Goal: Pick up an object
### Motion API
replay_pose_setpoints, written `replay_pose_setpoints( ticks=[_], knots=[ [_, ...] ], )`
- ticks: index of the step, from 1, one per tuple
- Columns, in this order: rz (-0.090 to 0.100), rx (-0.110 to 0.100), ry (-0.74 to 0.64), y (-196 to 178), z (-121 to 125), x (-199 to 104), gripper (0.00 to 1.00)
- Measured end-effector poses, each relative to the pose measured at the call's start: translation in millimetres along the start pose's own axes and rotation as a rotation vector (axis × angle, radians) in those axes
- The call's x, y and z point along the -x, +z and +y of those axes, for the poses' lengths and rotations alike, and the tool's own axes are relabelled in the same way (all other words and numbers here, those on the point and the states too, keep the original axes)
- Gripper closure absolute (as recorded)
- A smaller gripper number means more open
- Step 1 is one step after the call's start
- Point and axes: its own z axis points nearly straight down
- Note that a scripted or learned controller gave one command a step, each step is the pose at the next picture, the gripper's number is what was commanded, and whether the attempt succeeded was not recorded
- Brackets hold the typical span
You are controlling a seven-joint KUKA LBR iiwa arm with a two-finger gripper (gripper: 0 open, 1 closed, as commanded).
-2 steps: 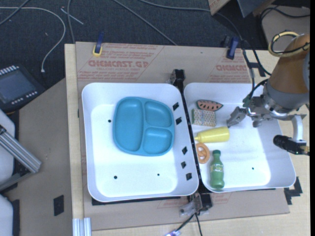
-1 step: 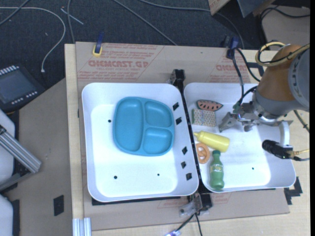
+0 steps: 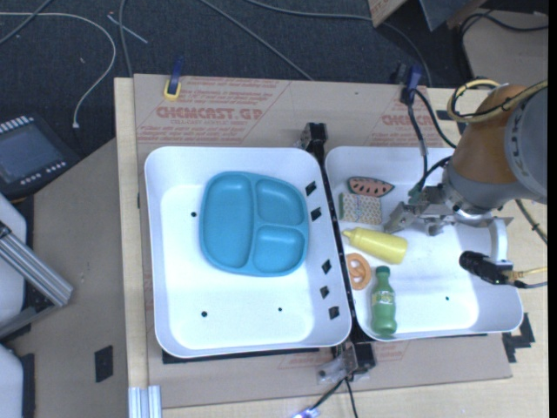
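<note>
The right bin (image 3: 487,320) holds several toy foods. A watermelon slice (image 3: 370,185) lies at the back left, with a tan cracker (image 3: 360,208) just in front of it. A yellow bottle (image 3: 377,243) lies on its side near the middle. Against the left wall are a pretzel (image 3: 358,268) and a green bottle (image 3: 383,300). My gripper (image 3: 415,223) hangs over the bin's middle, just right of the yellow bottle and the cracker. Its fingers are open and hold nothing.
The left bin (image 3: 174,259) carries a blue divided plate (image 3: 255,223). A black divider with clips (image 3: 326,233) runs between the bins. The grey arm with its orange band (image 3: 487,155) covers the right bin's back right. Cables (image 3: 496,273) trail at the right edge.
</note>
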Motion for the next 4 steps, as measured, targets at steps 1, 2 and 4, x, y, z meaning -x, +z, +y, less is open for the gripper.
replay_pose_setpoints(
  ticks=[1, 2, 4],
  knots=[
    [0.001, 0.003, 0.0, -12.0, 1.0, -0.3, 1.0],
    [-0.002, 0.008, 0.0, -58.7, -5.1, -2.4, 1.0],
    [0.001, 0.006, -0.007, -120.7, 0.0, -61.6, 1.0]
  ],
)
